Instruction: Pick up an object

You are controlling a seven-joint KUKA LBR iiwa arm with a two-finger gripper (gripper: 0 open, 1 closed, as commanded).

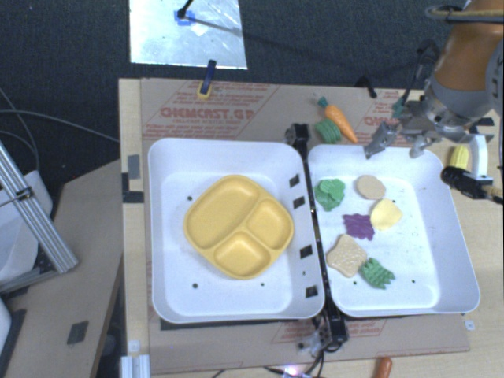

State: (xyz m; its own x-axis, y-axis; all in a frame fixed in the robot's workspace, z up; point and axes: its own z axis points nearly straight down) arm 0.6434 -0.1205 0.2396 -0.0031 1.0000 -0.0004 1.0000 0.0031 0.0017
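Six small toy food pieces lie in the right bin (453,235), and we take these as the things to be picked up. Toward the bin's upper left sits a green leafy piece (330,193). Just right of it is a round tan piece (370,187), and below that a pale yellow piece (386,214). A purple piece (358,226) lies just left of the yellow one, close enough that we cannot tell if they touch. Lower down we see a tan bread-like slice (346,255), with a second green piece (376,273) just at its lower right.

At the upper right of the frame the end effector (397,139) hangs over the far rim of the right bin, apart from all six pieces. Its two fingers stand spread, with nothing between them. Above it we see the grey wrist and the orange band (471,52) of the arm.

The left bin (169,164) holds a yellow divided plate (239,226) with three compartments. Beyond the bins, on the tabletop (260,109), lie an orange toy carrot (341,118) and a green piece (328,131) beside it, near the top middle of the frame. Farther left we see a small blue and yellow tool (207,79), and a shiny grey sheet (187,22) at the upper left.
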